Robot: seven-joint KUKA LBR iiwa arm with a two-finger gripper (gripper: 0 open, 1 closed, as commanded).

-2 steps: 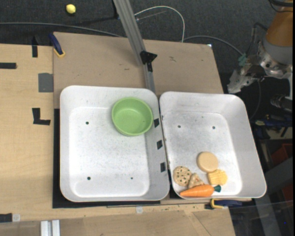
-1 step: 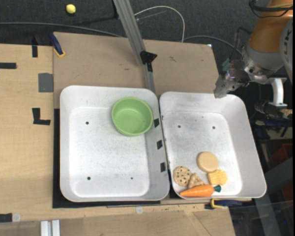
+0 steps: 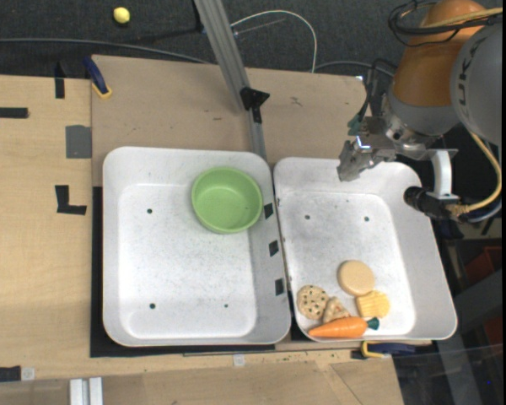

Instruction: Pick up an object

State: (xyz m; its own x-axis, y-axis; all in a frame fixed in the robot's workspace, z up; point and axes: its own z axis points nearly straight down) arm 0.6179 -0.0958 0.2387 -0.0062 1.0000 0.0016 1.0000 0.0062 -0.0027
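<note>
Brown wooden bench top (image 3: 169,99) lies under everything, with dark floor far behind it. On it sit two shallow white plastic bins side by side. The left bin (image 3: 135,251) holds a round green plastic bowl (image 3: 227,199) near its far right corner. The right bin (image 3: 405,251) holds small toy foods bunched in its near corner: a long orange toy carrot (image 3: 341,328), a round tan toy bun (image 3: 356,277), a brown spotted toy cookie (image 3: 311,300) and a small yellow toy block (image 3: 374,303).

The big grey arm's metal gripper (image 3: 352,165) hangs over the right bin's far edge, well apart from the foods. I cannot tell how it is set. Nothing is picked up yet. I think it must next move toward the near corner and go down over one toy.
</note>
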